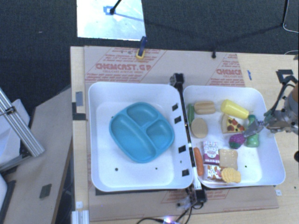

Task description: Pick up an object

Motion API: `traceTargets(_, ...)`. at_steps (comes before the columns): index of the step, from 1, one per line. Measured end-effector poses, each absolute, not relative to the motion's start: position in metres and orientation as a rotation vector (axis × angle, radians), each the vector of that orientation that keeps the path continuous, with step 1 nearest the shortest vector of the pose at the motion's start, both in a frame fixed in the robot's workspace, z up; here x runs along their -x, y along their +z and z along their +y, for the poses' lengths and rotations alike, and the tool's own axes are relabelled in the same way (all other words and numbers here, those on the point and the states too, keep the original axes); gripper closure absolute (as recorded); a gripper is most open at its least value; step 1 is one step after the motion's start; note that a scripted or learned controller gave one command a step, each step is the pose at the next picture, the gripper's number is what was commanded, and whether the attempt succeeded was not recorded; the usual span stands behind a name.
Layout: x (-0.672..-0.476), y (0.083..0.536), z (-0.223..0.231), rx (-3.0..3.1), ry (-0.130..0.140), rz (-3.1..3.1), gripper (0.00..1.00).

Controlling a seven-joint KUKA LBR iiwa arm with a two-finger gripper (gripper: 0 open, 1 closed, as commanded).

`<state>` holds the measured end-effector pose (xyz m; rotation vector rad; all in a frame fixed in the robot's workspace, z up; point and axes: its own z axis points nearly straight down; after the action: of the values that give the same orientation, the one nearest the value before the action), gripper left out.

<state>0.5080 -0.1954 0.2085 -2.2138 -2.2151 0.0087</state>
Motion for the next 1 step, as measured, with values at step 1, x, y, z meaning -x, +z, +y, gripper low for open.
traceTargets(1,-0.5101,0.2123,-0.1951,2.215,0.003,-2.223,0.00)
